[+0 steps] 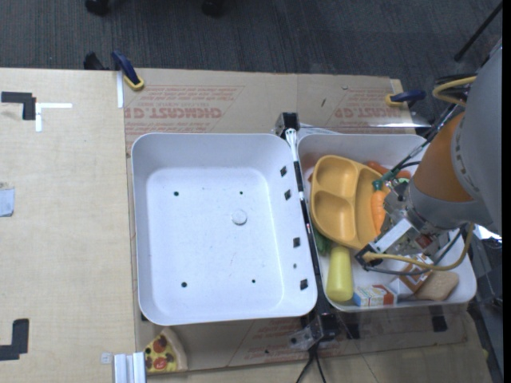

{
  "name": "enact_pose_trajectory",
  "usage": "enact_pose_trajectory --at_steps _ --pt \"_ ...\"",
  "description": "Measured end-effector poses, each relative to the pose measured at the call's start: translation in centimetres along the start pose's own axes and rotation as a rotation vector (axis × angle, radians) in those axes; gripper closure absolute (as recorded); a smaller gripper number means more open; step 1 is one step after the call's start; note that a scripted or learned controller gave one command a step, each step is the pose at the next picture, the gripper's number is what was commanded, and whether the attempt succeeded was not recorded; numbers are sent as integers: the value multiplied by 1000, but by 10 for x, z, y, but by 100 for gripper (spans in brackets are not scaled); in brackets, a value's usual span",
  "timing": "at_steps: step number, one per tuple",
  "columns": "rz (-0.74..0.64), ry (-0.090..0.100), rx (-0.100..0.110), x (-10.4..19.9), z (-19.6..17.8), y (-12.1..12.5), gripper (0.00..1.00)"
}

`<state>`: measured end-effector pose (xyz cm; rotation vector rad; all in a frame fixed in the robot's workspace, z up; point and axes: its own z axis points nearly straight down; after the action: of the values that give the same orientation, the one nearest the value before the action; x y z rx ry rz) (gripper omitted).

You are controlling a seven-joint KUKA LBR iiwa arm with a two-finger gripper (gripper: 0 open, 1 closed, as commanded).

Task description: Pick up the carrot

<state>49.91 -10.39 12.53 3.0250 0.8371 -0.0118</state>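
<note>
Right now the hand (pixel 389 214) hovers beside the carrot (pixel 377 207), its state impossible to tell.
Carrot lies wedged against the yellow divided dish (pixel 339 198) in the right bin (pixel 348 303); looks light, stiff, slick plastic, best pinched mid-body.

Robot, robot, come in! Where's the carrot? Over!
Tool low in right bin. Carrot beside yellow dish, close to tool. Grasp unclear. Dish and bottle crowd it.

A yellow divided tray (pixel 339 198) and a yellow bottle (pixel 339 274) lie in the right bin (pixel 351 140).
</note>
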Motion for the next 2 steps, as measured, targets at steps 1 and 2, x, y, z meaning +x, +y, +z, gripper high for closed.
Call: enact_pose_trajectory --at_steps 1,2 --pt "0 0 0 0 0 0 0" --pt "-3 0 0 1 -9 2 100"
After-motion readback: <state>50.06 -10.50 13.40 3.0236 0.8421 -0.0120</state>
